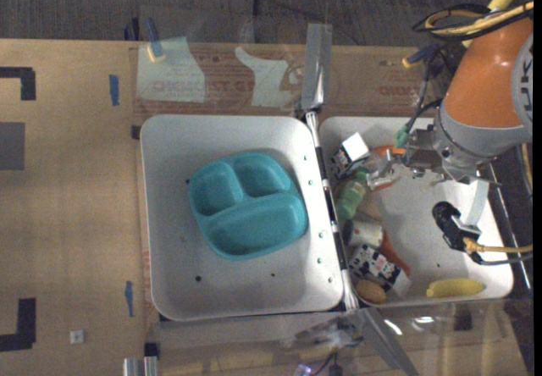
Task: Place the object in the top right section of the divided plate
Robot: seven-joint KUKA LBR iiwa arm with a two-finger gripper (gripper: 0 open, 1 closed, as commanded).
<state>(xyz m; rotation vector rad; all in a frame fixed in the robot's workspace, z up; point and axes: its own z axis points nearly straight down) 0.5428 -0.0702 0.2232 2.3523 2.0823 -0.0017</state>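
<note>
The teal divided plate lies in the left bin, with two small sections at its far side and one large section at its near side. All its sections look bare. My gripper hangs low over the far left part of the right bin, below the grey wrist and the orange band. It is close to a small white box and a green bottle. A bit of orange shows by the gripper's tip, and I cannot make out what it is.
Along the right bin's left wall lie a pale can, an orange carrot, a black-and-white carton and a brown round item. A yellow banana lies at the near right. A black part on a yellow cable hangs below the arm.
</note>
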